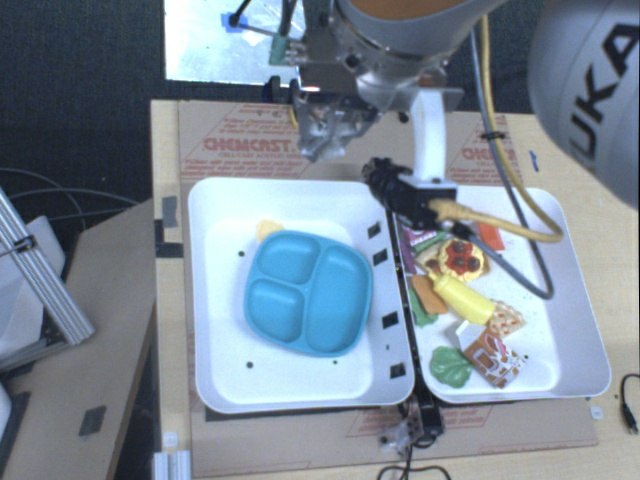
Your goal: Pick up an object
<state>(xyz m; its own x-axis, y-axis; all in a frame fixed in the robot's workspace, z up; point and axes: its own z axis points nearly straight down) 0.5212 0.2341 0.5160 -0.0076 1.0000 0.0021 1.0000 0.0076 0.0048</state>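
My gripper (322, 140) hangs over the cardboard just behind the left bin's (214, 268) back rim, raised above the bench and holding nothing that I can see. A blue divided plate (306, 294) lies in the middle of the left bin, with a small yellow piece (268, 230) peeking out behind it. The right bin (572, 308) holds several toy foods on its left side: a round pizza (460, 258), a yellow banana-like piece (466, 299), an orange piece (426, 294), a green leaf (450, 367), a red and white block (493, 355) and a red piece (489, 236).
A black bracket (400, 190) with a yellow cable (500, 226) and a grey cable sits over the divider between the bins. The arm's body (590, 68) fills the top right. An aluminium frame (40, 278) stands off the bench at the left.
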